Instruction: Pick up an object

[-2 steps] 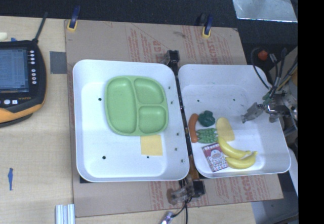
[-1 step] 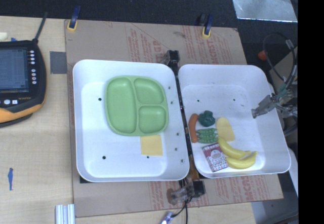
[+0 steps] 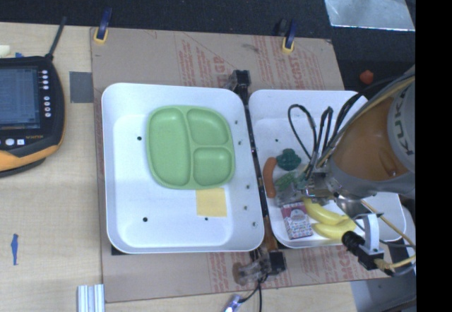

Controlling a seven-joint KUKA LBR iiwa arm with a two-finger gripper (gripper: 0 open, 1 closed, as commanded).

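Two white bins sit side by side on a cardboard sheet (image 3: 212, 56) clamped to the bench. Left bin (image 3: 123, 162): a green divided plate (image 3: 189, 147) lies near its middle, toward the far edge, and a yellow square piece (image 3: 211, 202) lies just beside the plate's near edge, toward the bin's near right corner. Right bin (image 3: 272, 109): the arm (image 3: 374, 141) reaches in over the right edge and covers most of the bin's right half, black cables looping off it above the far part of the bin. The gripper (image 3: 311, 183) is low in the bin's middle, right over the cluster of objects; its fingertips are hidden by the wrist and cabling, so I cannot tell how far apart they stand or whether anything sits between them. Objects around it: a dark green lumpy item (image 3: 287, 159) just on the far-left side of the gripper; an orange-red elongated item (image 3: 269, 175) along the bin's left wall; a translucent greenish piece (image 3: 285, 183) touching or just beside the gripper; a small red-and-white packet (image 3: 296, 222) near the bin's near edge; a banana (image 3: 325, 220) beside the packet, near the near edge, partly under the arm. Contact between gripper and any object: not resolvable. Off the cardboard, a handheld control pendant (image 3: 25, 116) lies at the bench's left edge.
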